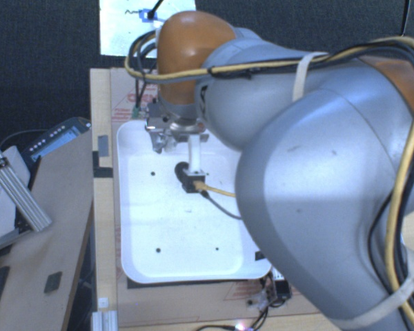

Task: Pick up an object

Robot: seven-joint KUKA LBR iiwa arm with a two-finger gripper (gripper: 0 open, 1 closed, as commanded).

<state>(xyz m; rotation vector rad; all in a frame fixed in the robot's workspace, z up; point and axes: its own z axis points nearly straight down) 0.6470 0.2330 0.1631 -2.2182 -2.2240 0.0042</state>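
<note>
At the far left, an aluminium rail (15,188) runs on a slant and is cut off by the frame edge. Just above it lies a grey device with a blue strip (57,137); what it is cannot be made out. Both sit over a brown board (58,219), which carries 1 small dark square (53,282) near its lower end.

Further right stands the surface (103,205), its pale edge running down beside 1 shallow white bin (134,257). Behind the bin's far end, a white sheet (121,26) hangs against the dark backdrop, its marks too faint to read. The bin's bare floor shows 3 small dark dots (159,249).

The end effector (167,138) hangs over the bin's far left corner, low and close to the floor. It is small, blurred and partly lost under the wrist, so I cannot tell whether it is open or closed, or whether it grips anything. Above it sits the orange band (190,40), looped by yellow cables (134,61).

The grey arm (317,185) covers the bin's right side and all beyond it. Where the object lies cannot be told. Below the bin's near right corner, a small tangle of wires (272,294) is half hidden by the arm.
</note>
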